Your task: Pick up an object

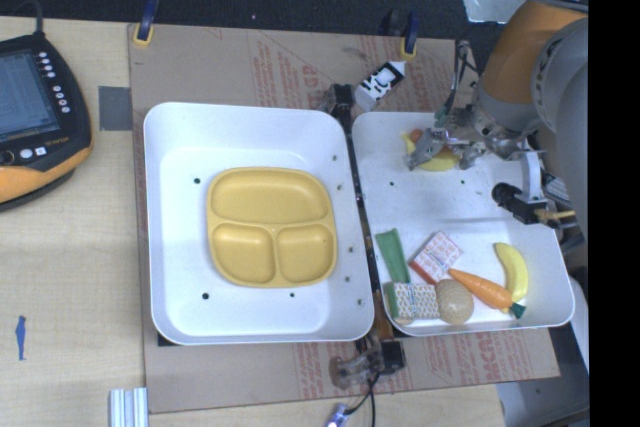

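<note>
While your gripper [432,151] sits low by the right bin's [455,200] far rim, grip unreadable | yellow object [440,163] touching beneath it | open floor mid-bin | other items crowd near edge

We reached in from the right, our arm [530,55] bent low, our gripper [437,150] pointed down and leftward.
</note>
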`<state>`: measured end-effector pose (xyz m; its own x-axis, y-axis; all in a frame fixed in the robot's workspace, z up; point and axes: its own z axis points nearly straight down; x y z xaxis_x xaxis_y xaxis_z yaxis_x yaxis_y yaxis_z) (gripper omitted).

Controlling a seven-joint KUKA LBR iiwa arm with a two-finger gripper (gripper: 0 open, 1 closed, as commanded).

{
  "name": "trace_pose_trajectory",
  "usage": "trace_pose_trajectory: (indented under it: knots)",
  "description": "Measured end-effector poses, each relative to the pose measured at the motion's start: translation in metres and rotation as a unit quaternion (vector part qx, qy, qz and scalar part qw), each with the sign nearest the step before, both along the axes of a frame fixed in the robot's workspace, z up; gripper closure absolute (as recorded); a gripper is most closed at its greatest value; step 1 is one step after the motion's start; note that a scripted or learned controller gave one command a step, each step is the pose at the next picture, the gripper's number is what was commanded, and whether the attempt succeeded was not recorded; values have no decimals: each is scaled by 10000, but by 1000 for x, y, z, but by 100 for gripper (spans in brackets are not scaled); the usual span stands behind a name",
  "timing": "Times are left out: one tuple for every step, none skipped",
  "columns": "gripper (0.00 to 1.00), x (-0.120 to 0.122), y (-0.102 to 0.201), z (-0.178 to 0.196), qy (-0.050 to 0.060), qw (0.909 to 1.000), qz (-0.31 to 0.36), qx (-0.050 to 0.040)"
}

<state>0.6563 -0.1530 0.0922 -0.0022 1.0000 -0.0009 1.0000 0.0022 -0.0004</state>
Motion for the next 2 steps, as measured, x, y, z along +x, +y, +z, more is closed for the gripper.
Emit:
trace_pose_trajectory:
  knots:
    - [0, 1, -12, 38, -2, 10000, 4, 3]
    - [0, -13, 30, 74, 10, 10000, 8, 13]
